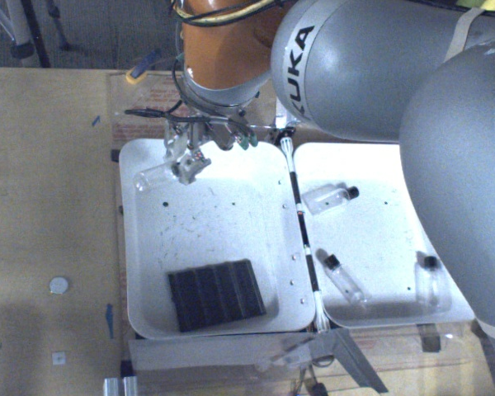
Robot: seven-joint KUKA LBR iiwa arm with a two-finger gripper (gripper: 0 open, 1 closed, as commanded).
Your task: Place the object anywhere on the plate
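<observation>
My gripper (186, 162) hangs over the far left corner of the left bin (140, 304). A clear vial (153, 176) sticks out to the left from between its metal fingers, and the gripper is shut on one end of it. The plate (216, 294), a dark ridged rectangle, lies flat at the near end of the same bin, well below the gripper in the view. The arm's orange band and grey wrist hide the bin's far rim.
The right bin (396, 308) holds three more clear vials with black caps: one at the far left (330, 196), one near the divider (342, 276), one at the near right (429, 280). The arm covers the right bin's right side. Bare wooden bench lies to the left.
</observation>
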